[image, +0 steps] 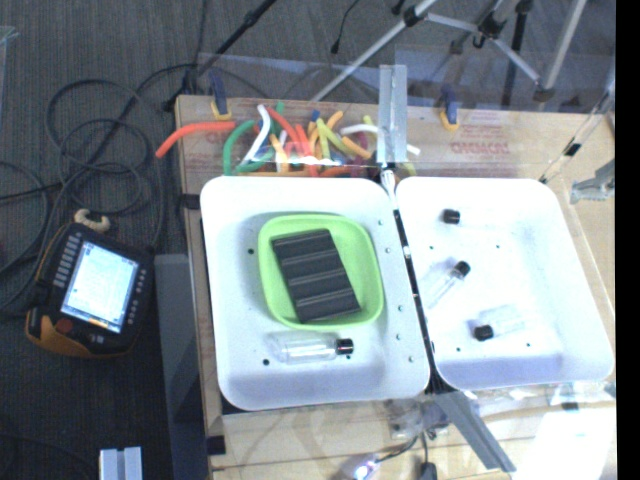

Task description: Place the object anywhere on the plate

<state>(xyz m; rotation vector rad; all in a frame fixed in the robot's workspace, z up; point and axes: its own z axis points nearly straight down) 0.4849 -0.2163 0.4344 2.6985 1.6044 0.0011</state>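
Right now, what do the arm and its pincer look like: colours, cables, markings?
From this frame I cannot tell its colours, cables or markings. What I can see: the left bin with a green plate bearing a dark ridged block, and a clear black-capped vial beside the plate.

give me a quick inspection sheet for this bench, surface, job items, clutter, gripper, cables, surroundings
surface: wooden bench bearing two white bins, left bin and right bin, side by side.
job's things: green plate in the left bin, dark ribbed block lying on it; clear vial with black cap beside the plate's near edge, off the plate.
clutter: three clear vials with black caps in the right bin, at and.
grippers: nothing seen.
cables: coloured tubes heaped behind the bins; black cables looped on the floor.
surroundings: teach pendant on the floor at left; metal stand legs at the back.
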